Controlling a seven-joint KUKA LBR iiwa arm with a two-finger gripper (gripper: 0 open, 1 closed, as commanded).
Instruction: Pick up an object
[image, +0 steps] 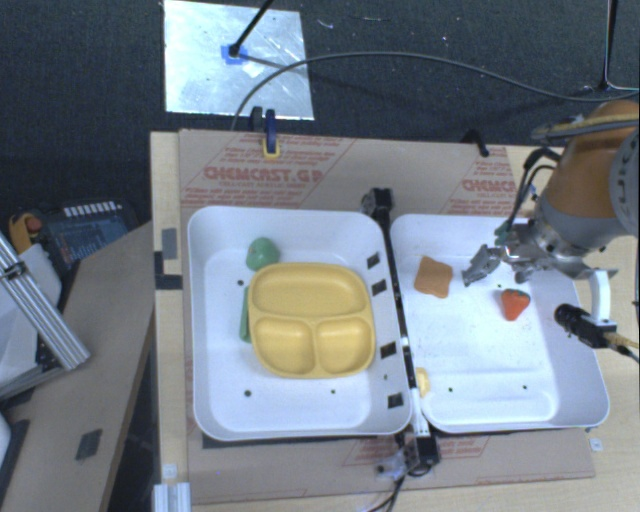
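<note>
Over the right bin: the pincer hangs at the end of the grey arm, which reaches in from the right.
Pincer state: its dark fingers look slightly spread, with nothing seen between them.
Orange block: a tan-orange block lies on the floor of the right bin, just to the left of the pincer, close to its tips but apart from them.
Red piece: a small red-orange piece lies in the same bin, just to the right of the pincer and a little nearer the camera, below the wrist.
Yellow bit: a small yellow bit rests at the right bin's left wall, well toward the front from the pincer.
Left bin: the left bin sits well to the left of the pincer, across the dark divider.
Yellow tray: a yellow tray with three compartments lies in the middle of the left bin.
Green thing: a green thing pokes out at the tray's far left corner, partly hidden under it, so its shape is unclear.
Tabletop: the tabletop carries both bins on a cardboard sheet with red print.
</note>
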